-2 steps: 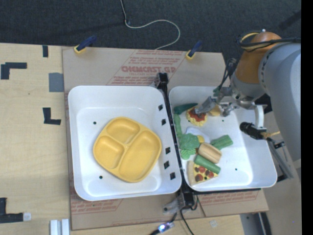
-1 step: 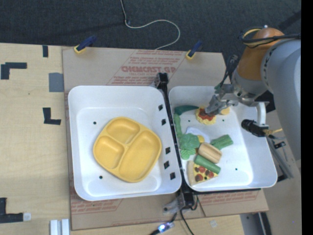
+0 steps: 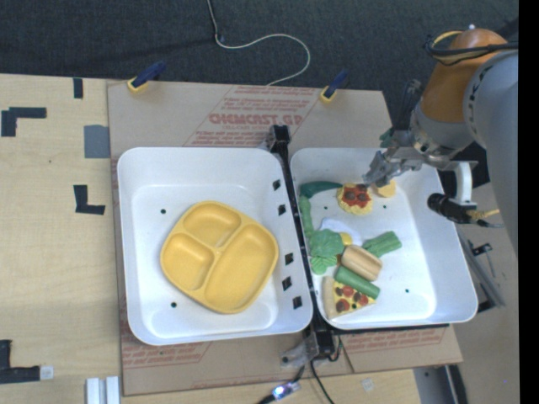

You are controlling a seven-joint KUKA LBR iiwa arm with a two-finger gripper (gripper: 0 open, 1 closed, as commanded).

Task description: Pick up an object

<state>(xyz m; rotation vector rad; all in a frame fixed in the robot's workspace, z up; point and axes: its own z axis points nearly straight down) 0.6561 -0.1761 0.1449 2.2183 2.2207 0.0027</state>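
The right bin holds several toy foods: a round pizza piece near its back, a green leafy piece, a green pod, a hot dog and a pizza slice. A green flat piece lies by the bin's left wall. My gripper hangs low at the back of this bin, just right of and above the round pizza piece, beside a small yellow bit. Nothing shows between its fingers.
The left bin carries a yellow divided plate. Black clips join the bins at the middle wall. A white cable lies on the dark floor behind. Cardboard lies under both bins.
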